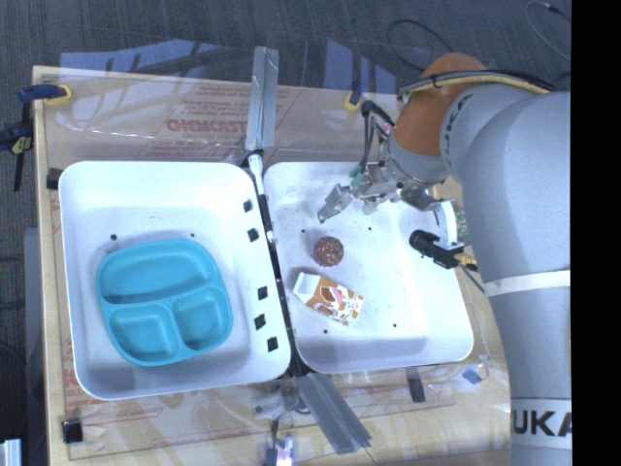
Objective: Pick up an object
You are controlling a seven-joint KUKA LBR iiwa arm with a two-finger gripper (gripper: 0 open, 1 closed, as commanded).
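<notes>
The gripper (335,205) hangs over the back of the right bin (441,333), its fingers slightly parted and holding nothing. Just in front of it, toward the camera, lies a small round brown cookie (329,250); a little further on lies a flat snack packet (328,297), long axis slanting across the bin. The blue divided tray (163,301) sits well apart, in the left bin (78,202).

The arm (514,192) is a thick, rounded tube of pale grey with a smooth matte shell. An orange band (427,115) (domed and glossy on top) rings it above the wrist. Thin black cables (374,129) loop beside the band. A narrow white seam crosses the big segment, and black letters "UKA" (539,422) mark its lower part.
</notes>
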